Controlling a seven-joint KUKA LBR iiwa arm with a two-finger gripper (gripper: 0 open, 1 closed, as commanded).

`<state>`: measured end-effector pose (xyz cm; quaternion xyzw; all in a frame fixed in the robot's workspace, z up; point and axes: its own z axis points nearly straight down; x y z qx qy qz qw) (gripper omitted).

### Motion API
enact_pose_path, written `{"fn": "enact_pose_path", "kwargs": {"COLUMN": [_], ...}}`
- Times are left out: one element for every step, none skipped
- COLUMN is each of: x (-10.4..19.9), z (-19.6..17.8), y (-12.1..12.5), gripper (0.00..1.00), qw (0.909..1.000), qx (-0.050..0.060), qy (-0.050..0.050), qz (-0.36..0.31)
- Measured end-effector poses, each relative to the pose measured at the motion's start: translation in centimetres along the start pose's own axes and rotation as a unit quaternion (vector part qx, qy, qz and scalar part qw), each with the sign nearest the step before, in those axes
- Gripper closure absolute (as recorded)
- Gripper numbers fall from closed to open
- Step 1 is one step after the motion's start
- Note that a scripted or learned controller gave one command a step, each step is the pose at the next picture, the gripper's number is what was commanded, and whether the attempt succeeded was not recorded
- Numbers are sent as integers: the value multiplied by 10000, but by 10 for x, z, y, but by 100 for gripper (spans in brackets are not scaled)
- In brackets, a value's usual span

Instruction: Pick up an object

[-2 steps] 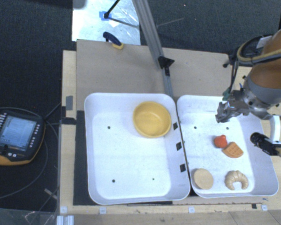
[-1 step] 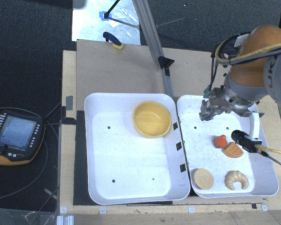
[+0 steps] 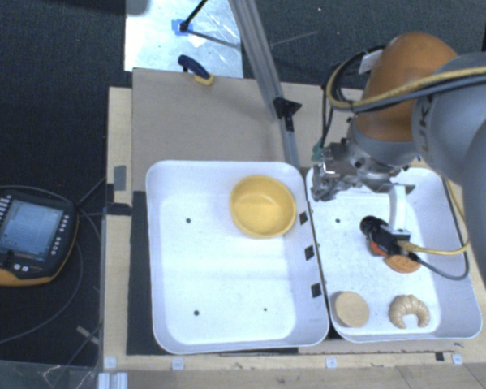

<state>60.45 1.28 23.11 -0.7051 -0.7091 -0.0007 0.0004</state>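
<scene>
**Robot arm poised over the right bin, several small items within reach**

A brown counter (image 3: 198,114) carries two shallow white bins side by side, seen from above at a slant. A grey robot arm (image 3: 467,112) with an orange band enters from the right of the view and bends down over the right bin.

The left bin (image 3: 205,293) holds one thing: a yellow bowl (image 3: 263,205), upright, near its far right corner. The right bin (image 3: 345,252) holds three smaller items. A tan croissant (image 3: 410,311) lies near the front right corner. A round pale biscuit (image 3: 351,309) lies just left of it, apart from it. An orange-brown disc (image 3: 402,263), partly hidden by the robot's own hardware, lies further back, near the middle of the bin.

The end effector (image 3: 325,184) hangs over the far left corner of the right bin, close to the wall between the bins. It is well apart from all three items there, and nothing can be seen in it. Whether it is apart or together cannot be told from this angle.

All of these things look light. The bowl appears stiff and smooth, probably best pinched across its rim. The croissant looks the easiest pick, gripped across its thick middle. The flat biscuit sits low and may slip unless taken by its edges.
</scene>
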Motion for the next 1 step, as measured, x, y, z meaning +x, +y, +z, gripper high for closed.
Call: {"fn": "enact_pose_path", "kwargs": {"x": [53], "z": [-4], "y": [5], "gripper": [100], "qw": [10000], "qx": [-3], "qy": [0], "qz": [7]}}
